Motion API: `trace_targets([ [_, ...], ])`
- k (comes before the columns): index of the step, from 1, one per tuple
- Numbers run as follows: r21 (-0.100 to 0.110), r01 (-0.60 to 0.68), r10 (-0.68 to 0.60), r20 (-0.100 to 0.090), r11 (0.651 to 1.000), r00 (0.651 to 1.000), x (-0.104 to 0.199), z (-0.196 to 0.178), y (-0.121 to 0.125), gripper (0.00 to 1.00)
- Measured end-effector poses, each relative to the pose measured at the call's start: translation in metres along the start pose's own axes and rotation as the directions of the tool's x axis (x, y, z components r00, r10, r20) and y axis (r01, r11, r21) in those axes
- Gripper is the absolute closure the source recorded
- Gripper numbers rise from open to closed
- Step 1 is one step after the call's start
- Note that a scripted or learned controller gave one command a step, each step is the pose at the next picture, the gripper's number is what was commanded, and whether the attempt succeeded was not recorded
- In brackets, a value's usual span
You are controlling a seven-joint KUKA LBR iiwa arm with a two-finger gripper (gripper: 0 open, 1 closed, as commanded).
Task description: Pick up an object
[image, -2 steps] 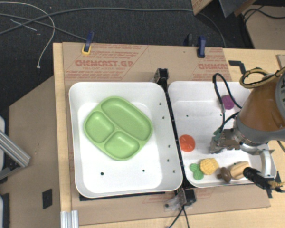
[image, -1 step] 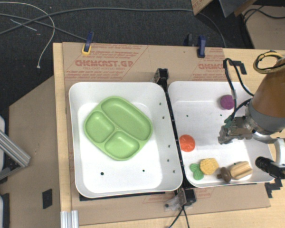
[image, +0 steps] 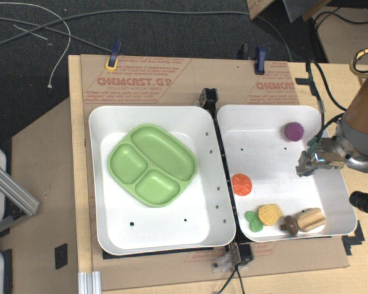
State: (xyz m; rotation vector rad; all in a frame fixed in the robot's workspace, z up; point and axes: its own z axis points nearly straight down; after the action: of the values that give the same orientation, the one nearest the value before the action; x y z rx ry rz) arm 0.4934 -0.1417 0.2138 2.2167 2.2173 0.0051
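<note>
While gripper [image: 308, 163] hovers, fingers seemingly hold nothing.

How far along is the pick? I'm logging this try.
Nothing looks picked yet. The gripper hangs at the right bin's right side, apart from the purple ball, orange piece and yellow piece. Reaching, gripping and lifting remain.

The surface [image: 49, 164] was light wood. On it lay a brown cardboard sheet [image: 190, 75] printed with red lettering, held at its far edge by a yellow clamp [image: 114, 54] on the left and a blue clamp [image: 260, 59] to the right. 2 shallow white bins sat side by side on the cardboard, touching: the left bin [image: 104, 225] and the right bin [image: 257, 118].
</note>
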Motion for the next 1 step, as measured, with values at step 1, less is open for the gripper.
trace_targets([
  [1, 0.0, 0.002, -0.002, -0.001, 1.0, 1.0, 0.0092, -0.0505, 0.0052, 1.0],
])
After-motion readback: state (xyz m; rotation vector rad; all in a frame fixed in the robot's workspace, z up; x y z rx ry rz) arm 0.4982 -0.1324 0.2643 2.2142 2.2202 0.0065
